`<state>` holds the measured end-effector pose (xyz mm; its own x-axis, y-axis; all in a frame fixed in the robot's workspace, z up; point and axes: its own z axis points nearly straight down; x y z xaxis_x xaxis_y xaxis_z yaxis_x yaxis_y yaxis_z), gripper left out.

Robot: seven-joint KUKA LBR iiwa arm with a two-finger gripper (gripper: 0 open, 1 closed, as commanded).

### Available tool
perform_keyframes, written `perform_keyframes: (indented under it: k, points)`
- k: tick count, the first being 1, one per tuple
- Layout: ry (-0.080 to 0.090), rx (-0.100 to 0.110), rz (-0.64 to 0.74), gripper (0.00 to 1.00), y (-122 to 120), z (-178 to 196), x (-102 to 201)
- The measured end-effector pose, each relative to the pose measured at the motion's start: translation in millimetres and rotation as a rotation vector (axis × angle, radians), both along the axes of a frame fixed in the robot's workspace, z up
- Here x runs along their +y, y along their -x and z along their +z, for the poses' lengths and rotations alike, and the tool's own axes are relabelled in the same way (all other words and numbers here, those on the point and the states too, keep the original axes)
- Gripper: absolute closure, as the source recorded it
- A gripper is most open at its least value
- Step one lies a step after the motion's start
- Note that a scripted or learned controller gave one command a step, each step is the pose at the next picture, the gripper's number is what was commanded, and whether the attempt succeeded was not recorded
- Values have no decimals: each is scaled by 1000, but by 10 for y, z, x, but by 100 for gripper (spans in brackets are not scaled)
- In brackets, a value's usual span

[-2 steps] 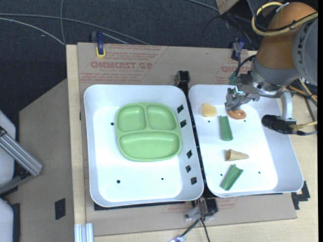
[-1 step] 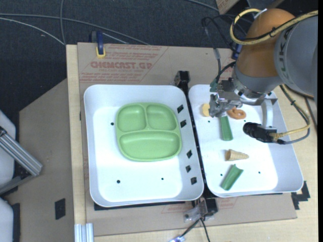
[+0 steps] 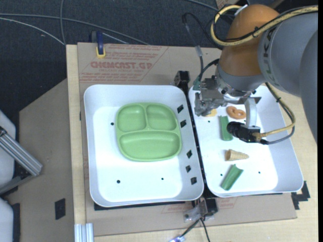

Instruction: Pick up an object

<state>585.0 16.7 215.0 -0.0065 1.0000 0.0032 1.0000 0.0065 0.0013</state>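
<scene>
The task looks to be at its early part: the claw [image 3: 204, 105] hangs low over the upper left corner of the right bin [image 3: 285, 153], as the view shows it. Nothing is seen grasped in it, and I cannot tell if it is released or clenched, because the wrist covers it from above. So the picking and the lifting are, in my judgement, both left to do. The things that could be picked all lie on the floor of the right bin, four in count: one orange ring [image 3: 235, 113] just beside the claw, one green stick [image 3: 223, 127] under the ring, one tan wedge [image 3: 235, 155] nearer to the front, and one short green piece [image 3: 232, 177] closest to the front rim. The left bin [image 3: 98, 150] holds one green plate [image 3: 148, 131] with three compartments. The bins are two, side by side on the counter [image 3: 126, 57]
</scene>
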Motion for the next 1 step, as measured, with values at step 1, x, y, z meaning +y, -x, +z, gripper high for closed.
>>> perform_keyframes:
  k: [1]
  points:
    - [0, 0, 1, 100, 58, 120, 587]
